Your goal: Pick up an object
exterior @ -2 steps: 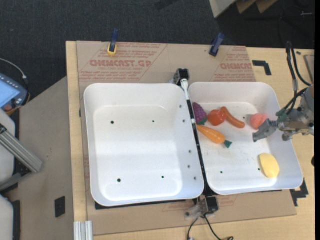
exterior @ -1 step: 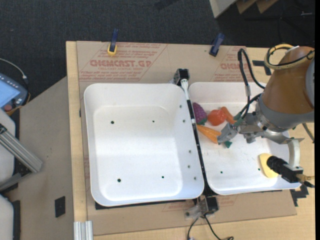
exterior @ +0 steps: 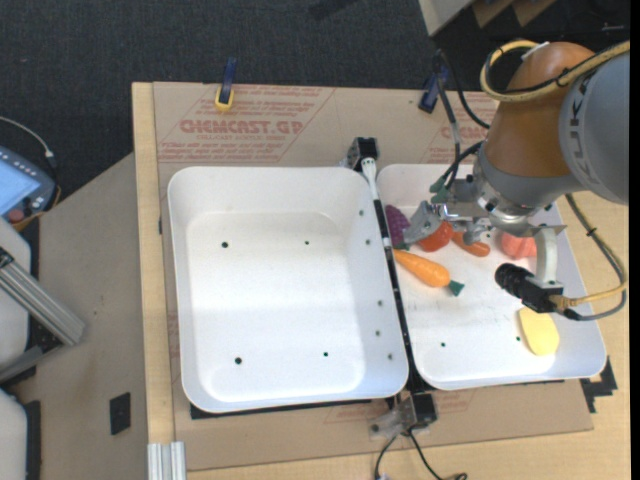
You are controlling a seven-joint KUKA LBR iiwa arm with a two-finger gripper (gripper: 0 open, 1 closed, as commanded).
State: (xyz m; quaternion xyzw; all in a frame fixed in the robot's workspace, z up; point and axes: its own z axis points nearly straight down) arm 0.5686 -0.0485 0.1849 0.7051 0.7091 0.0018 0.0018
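Bench (exterior: 250, 118): brown cardboard-faced top printed with red lettering, seen from above at a slant.
Left bin (exterior: 200, 208): shallow white tray lying flat on the bench.
Right bin (exterior: 480, 368): matching white tray, touching the left bin's edge.
Clamps: a yellow-and-blue clamp (exterior: 227, 86) and a blue clamp (exterior: 433, 90) on the far edge.

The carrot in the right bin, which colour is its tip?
The carrot is orange, and its tip is dark green, as the camera view shows.

Gripper (exterior: 452, 224) down in right shallow white plastic bin (exterior: 480, 363), over red rounded toy (exterior: 436, 236) beside purple toy (exterior: 396, 225); orange toy carrot (exterior: 422, 268) centre, yellow toy (exterior: 540, 332) near right rim; left white bin (exterior: 200, 298) adjacent
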